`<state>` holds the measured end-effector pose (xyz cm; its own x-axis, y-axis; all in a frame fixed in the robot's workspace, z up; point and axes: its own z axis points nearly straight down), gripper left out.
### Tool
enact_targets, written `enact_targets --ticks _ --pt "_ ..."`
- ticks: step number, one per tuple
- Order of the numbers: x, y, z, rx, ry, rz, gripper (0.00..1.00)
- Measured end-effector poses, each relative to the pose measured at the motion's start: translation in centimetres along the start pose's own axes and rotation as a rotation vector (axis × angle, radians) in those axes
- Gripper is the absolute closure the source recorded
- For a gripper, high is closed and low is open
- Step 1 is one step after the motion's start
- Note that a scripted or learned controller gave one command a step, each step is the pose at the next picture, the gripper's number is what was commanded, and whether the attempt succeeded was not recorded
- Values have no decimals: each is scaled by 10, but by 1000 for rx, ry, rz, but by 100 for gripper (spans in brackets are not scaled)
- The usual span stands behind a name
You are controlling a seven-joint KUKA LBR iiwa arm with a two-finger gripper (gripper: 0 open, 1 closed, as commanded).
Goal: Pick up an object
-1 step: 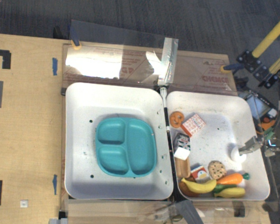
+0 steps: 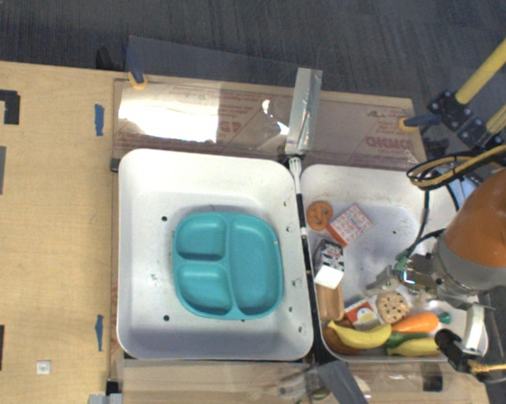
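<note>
My gripper (image 2: 401,283) hangs low over the front right part of the right bin (image 2: 383,193), below the orange band of the arm (image 2: 492,224). Directly beneath and in front of it lies a round speckled cookie (image 2: 391,307). An orange carrot (image 2: 417,322) and a yellow banana (image 2: 360,336) lie along the bin's front wall. A small red and white carton (image 2: 361,313) sits between the banana and the cookie. Nothing is visibly held.
Farther back in the right bin are an orange round piece (image 2: 319,214), a pink and white box (image 2: 350,224), a dark packet (image 2: 331,256) and a white block (image 2: 328,277). The left bin (image 2: 138,232) holds a teal divided plate (image 2: 229,264). Cables (image 2: 437,166) hang near the arm.
</note>
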<state>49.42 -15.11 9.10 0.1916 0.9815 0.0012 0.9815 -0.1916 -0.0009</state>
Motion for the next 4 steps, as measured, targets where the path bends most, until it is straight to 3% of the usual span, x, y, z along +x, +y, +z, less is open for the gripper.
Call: enact_targets --ticks 1,2,3,4 --pt "24 -2 3 -11 -3 -438 0" --pt "24 0 -8 -16 -5 -438 100" --pt "24 -1 -8 -15 -5 -438 0" --pt "34 -18 3 -15 -7 -422 0"
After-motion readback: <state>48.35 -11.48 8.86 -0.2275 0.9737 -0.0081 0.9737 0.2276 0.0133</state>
